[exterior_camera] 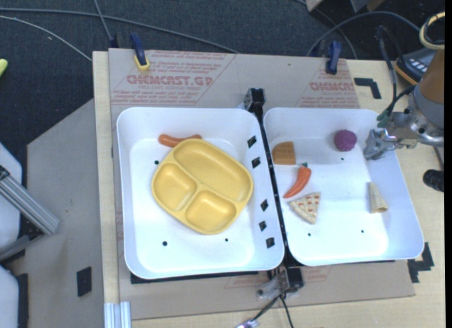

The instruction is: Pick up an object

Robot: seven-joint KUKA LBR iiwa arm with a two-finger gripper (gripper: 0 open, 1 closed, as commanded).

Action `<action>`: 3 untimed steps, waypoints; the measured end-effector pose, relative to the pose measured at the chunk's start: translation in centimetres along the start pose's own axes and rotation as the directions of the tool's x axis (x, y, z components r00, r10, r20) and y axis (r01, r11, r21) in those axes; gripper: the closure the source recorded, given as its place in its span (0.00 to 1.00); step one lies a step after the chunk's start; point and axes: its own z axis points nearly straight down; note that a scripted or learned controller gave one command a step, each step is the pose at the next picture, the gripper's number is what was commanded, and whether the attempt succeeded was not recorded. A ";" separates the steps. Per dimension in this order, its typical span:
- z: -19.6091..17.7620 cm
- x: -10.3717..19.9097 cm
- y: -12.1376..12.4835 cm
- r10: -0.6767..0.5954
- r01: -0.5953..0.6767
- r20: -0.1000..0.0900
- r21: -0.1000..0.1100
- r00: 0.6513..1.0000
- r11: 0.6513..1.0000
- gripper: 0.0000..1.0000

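White bins sit side by side on your bench. The right bin (402, 213) holds five small things: a purple ball (345, 140) near its far right corner, a brown block (284, 153) at the far left, a chili (299, 180) and pizza slice (307, 207) by the left wall, and a cone (376, 198) by the right wall. The left bin (134, 178) holds a yellow tray (203, 185), with an orange piece (176, 138) partly hidden behind it. Your gripper (376, 143) hangs at the right bin's far right rim, just beside the ball; nothing shows between its fingers, and you cannot tell how wide they stand. Descending here, it could strike the rim or nudge the ball away.
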 end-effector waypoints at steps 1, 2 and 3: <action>-4.5 0.4 0.5 -0.001 0.001 0.000 -0.001 1.000 1.000 1.00; -3.3 6.1 2.2 -0.006 0.006 -0.004 0.007 1.000 1.000 1.00; -2.5 12.0 4.2 -0.006 0.006 -0.003 0.004 1.000 1.000 1.00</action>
